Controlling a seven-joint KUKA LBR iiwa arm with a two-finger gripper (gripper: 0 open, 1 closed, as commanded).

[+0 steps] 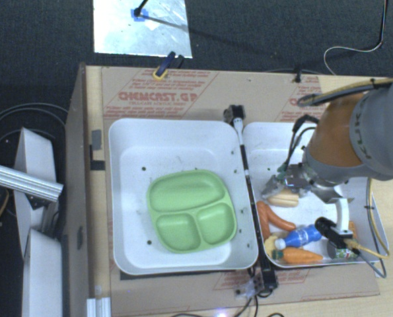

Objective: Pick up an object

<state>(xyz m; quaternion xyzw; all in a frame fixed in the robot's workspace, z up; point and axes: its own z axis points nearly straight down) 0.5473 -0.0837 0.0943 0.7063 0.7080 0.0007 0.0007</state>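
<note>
My gripper (285,185) hangs low over the middle left of the right bin (265,144), under the grey arm and its orange band. A cream bun-shaped piece (284,201) lies right below it, touching or almost touching its metal tip. In front of that lie a red-orange sausage (275,218), a blue bottle (303,236), an orange carrot (303,257) and a small yellow piece (270,245), crowded in the bin's near corner. The arm hides the right part of this bin.
The left bin (127,177) holds a green divided plate (191,210) in its near half. A black rail (244,170) separates the two bins. Cardboard (163,91) lines the bench behind them. Cables and white boxes sit at the far left.
</note>
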